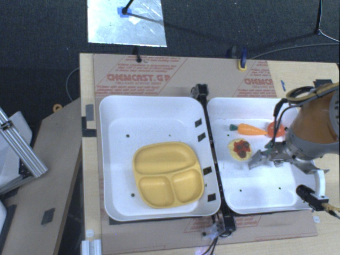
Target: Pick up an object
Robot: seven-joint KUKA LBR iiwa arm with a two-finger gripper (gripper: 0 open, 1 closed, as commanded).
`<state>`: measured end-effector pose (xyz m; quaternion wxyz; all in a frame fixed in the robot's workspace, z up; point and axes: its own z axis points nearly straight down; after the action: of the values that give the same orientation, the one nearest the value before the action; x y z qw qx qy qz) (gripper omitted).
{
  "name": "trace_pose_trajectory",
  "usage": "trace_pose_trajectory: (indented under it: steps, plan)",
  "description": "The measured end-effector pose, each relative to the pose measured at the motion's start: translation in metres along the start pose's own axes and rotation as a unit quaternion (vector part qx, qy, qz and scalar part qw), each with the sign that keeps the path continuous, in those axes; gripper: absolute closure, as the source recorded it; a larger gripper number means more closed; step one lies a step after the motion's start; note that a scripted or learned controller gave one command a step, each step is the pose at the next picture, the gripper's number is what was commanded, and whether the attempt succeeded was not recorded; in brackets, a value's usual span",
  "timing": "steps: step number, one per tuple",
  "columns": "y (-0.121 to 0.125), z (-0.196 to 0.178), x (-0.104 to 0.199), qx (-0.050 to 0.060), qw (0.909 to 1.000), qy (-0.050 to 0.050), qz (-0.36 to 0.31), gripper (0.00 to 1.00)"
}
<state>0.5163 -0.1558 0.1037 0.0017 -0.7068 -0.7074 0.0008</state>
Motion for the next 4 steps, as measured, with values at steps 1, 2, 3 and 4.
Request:
trace_pose_trajectory:
  steps: [1,2,3,4]
  plan:
    - [0.001,0.02,0.0,-0.002,1.0,0.0,0.0,0.0]
    - [0.002,0.008,0.0,-0.003,1.0,0.0,0.0,1.0]
    - [0.007,-0.056,0.0,-0.005,1.0,-0.002,-0.002,1.0]
    - [0.003,-0.119,0.003,-0.006,1.0,-0.002,-0.002,1.0]
